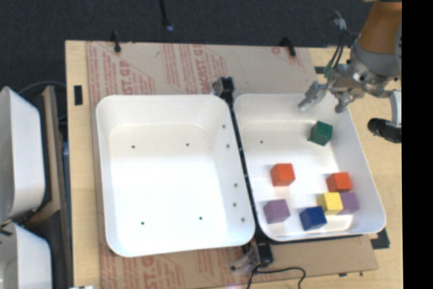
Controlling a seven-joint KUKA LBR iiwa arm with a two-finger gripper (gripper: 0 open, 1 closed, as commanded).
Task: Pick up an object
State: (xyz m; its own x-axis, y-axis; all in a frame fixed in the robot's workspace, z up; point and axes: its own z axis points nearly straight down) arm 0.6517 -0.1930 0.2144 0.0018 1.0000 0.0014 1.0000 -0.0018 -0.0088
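Blue cube (312, 217) sits nearest, at the right bin's (365, 166) front rim.
My end effector (327, 97) hovers spread wide, holding nothing, over that bin's back edge; green cube (321, 132) lies just below it, orange cubes (283, 174), yellow, and purple cubes farther forward.

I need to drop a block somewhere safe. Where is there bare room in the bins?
The left bin shows bare floor. In the right bin, room lies left of the green block, above the orange block. Its near right corner is crowded: yellow block, blue block.
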